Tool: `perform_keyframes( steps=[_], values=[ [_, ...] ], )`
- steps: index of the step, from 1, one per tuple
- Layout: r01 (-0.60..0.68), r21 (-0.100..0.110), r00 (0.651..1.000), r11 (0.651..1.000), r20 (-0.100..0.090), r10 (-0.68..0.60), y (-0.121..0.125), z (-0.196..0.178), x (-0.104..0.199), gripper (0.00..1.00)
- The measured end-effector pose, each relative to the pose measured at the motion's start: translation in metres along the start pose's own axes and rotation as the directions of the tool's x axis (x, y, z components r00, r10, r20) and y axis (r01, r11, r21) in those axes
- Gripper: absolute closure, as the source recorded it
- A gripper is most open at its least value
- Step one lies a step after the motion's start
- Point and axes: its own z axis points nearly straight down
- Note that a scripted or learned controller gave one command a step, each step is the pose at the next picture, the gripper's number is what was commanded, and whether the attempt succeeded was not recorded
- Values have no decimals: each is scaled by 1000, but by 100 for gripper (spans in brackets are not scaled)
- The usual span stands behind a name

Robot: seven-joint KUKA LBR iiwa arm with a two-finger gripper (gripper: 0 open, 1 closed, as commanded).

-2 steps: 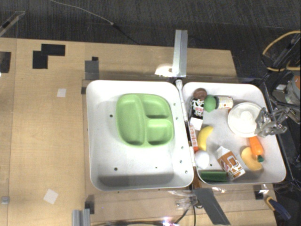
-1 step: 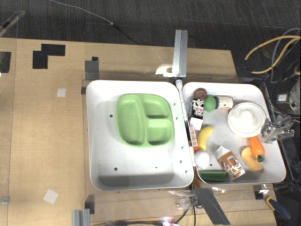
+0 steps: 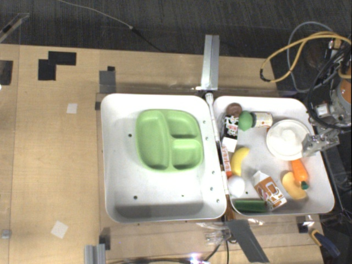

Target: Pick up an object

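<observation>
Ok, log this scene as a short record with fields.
left bin: holds green divided tray
right bin: food items in a crowd
items: white bowl, two bananas, carrot, small carton, cucumber
gripper: at right bin's right edge, beside the bowl
gripper state: cannot tell

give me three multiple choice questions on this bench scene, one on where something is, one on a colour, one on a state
1. Where does the divided tray lie?
A. left bin
B. right bin
C. on the bench

2. What colour is the tray?
A. red
B. green
C. blue

3. How does the small carton stand?
A. upright
B. stacked on the white plate
C. lying on its side

Key: 1 A, the divided tray sits in the left bin. 2 B, it is pale green. 3 C, the small carton lies flat on the floor of the right bin, apart from the white plate.
</observation>
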Motion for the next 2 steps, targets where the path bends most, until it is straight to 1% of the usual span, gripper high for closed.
perform_keyframes(
  steps=[1, 2],
  values=[
    [224, 1, 975, 975, 0, -224, -32, -28, -9, 100],
    [387, 2, 922, 922, 1, -387, -114, -48, -13, 100]
  ],
)
